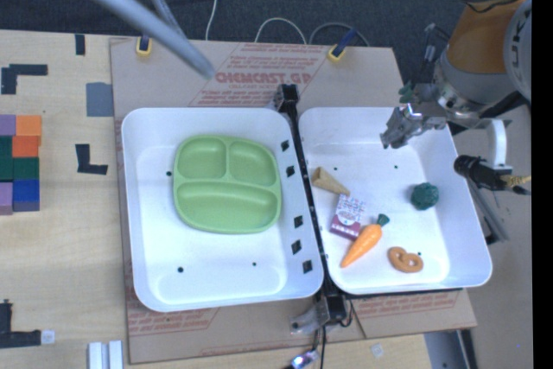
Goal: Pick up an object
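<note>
At the far left edge of the bench sits a stack of coloured blocks (19, 162), orange, green, blue and purple. Next comes the left bin (147, 272), which holds a green divided plate (228, 185) lying flat, with three compartments. A black clip strip (298, 186) runs down the seam where the two bins meet.

The right bin (458, 272) holds five small things. Nearest the seam lies a tan cone (328, 180), its tip pointing right. Just below it is a small pink and white box (348, 216), and touching the box's lower right corner lies a toy carrot (364, 244), tilted, with its green top up and to the right. Near the bin's lower edge is a brown pretzel (404, 259). Above it, well apart and near the bin's right wall, sits a dark green broccoli piece (424, 195).

The gripper (396, 134) hangs over the upper part of the right bin, near its back wall, well apart from all five things. I cannot tell how its fingers stand; nothing shows between them. The grey arm (492, 22) with its orange band reaches in from the right.
</note>
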Robot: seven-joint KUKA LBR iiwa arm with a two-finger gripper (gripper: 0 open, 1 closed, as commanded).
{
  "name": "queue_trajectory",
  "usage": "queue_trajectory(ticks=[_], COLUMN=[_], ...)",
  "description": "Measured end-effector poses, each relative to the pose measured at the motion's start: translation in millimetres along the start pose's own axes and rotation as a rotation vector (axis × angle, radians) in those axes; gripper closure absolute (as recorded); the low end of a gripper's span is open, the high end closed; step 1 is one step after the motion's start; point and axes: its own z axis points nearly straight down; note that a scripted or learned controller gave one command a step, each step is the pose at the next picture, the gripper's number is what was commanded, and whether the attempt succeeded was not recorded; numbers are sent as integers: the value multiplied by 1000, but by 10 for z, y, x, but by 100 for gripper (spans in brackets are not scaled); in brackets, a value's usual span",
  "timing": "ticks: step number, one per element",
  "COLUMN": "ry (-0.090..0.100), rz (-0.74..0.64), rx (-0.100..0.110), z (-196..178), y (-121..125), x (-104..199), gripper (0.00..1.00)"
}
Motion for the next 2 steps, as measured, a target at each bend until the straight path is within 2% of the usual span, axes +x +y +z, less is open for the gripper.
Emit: queue_trajectory(ticks=[1, 2], ry=[2, 2], rz=[-5, -4], rx=[2, 4], z=[-24, -80], y=[-69, -238], x=[576, 1033], gripper=[100, 100])
